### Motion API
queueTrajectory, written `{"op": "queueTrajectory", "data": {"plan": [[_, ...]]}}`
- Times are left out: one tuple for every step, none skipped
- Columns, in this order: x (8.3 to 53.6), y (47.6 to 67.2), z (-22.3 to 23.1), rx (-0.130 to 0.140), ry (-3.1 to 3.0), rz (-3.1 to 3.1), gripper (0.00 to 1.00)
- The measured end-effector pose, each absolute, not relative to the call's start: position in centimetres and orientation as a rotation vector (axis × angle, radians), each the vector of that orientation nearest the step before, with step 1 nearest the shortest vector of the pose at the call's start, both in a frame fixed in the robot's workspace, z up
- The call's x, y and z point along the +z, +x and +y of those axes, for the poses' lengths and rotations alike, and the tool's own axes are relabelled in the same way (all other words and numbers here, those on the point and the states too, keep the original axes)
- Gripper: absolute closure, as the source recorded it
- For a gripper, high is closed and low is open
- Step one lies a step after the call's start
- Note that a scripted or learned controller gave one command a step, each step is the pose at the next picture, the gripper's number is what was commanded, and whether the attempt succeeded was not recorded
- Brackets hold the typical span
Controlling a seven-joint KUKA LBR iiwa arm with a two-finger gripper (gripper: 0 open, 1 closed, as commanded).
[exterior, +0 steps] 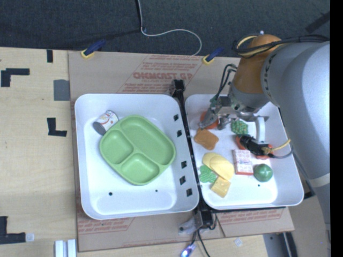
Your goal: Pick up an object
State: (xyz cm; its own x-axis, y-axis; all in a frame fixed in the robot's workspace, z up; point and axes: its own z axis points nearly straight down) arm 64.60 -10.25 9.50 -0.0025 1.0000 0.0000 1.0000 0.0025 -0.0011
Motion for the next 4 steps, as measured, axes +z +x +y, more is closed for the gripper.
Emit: {"op": "queueTrajectory", "data": {"plan": [[14.3, 63.6, -10.1, 0.001, -2.220, -2.221, 1.00], [20.5, 64.0, -10.0, -0.004, -2.222, -2.225, 1.00], [22.5, 64.1, -9.9, -0.001, -2.220, -2.223, 1.00], [21.7, 63.3, -4.1, 0.003, -2.216, -2.224, 1.00]]}}
